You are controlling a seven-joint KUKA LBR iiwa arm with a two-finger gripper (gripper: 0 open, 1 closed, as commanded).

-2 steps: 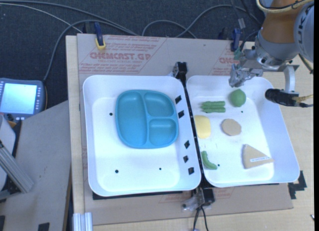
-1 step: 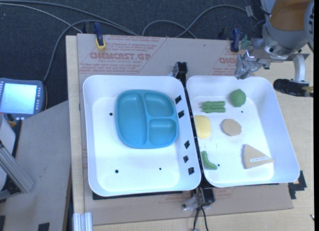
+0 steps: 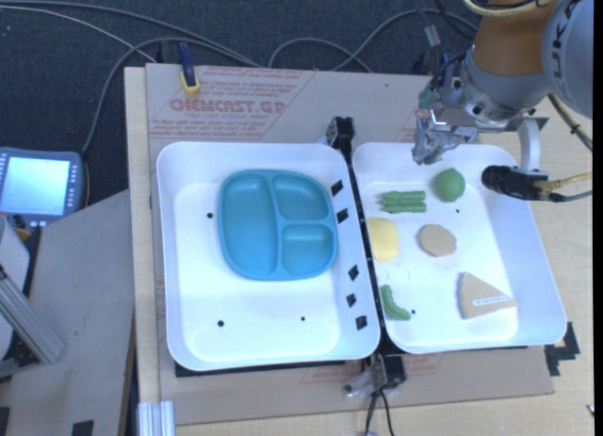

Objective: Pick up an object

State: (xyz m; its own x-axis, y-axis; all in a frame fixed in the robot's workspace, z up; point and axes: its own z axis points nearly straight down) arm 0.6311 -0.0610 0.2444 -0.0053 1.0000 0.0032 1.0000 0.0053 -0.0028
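Where fingers (image 3: 429, 150) hover, green ball (image 3: 449, 184) nearby

We see dark blue-grey carpet (image 3: 236, 1) crossed by grey cables (image 3: 85, 34), a pale wooden bench top (image 3: 236, 95), and a small lit screen (image 3: 38, 185) at left.

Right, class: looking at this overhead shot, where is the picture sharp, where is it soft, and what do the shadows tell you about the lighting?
In the camera view, the blue tray and toy foods are fairly sharp; the gripper looks slightly soft; shadows under the green ball and tan wedge are faint, suggesting diffuse light; the white bins look bright, without harsh glare.
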